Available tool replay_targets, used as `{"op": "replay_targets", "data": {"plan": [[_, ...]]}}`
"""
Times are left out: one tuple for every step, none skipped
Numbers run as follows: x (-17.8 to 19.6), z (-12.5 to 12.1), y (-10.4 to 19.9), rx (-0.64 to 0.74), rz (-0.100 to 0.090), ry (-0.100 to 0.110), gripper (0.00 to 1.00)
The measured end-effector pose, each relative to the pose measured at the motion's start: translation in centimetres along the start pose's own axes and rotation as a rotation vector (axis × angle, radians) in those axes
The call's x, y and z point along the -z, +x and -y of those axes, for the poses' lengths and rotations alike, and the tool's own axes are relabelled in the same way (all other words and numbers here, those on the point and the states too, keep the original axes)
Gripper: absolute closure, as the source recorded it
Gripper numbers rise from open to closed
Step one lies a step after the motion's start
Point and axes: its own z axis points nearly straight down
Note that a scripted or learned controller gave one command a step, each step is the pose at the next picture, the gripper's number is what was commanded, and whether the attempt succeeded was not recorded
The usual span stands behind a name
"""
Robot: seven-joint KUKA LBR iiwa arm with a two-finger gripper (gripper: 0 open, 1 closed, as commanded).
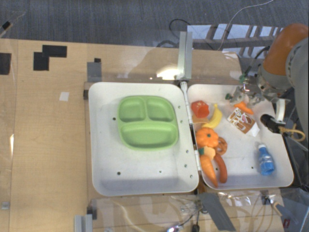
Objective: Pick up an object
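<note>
Arm over the far right corner of the right bin [289,175], among toy food.

The gripper [246,94] hangs low at that bin's far right corner, just above a small orange piece [244,107]; whether it is parted or closed, or grips anything, I cannot tell. In the right bin, counted: one red block [200,108] at the far left, one banana [215,117] beside it, one pumpkin [208,138] below the banana, one carrot [208,168] and one sausage [221,168] at the near left, one snack packet [241,120] near the gripper, one blue bottle [265,160] at the near right. The left bin [104,178] holds one green divided plate [147,122]. Both bins sit on a pale wooden bench [43,144], with grey carpet [106,13] beyond it.
</note>
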Motion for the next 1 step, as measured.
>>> {"op": "replay_targets", "data": {"plan": [[7.83,-0.07,7.39,0.045,-0.002,0.015,1.00]]}}
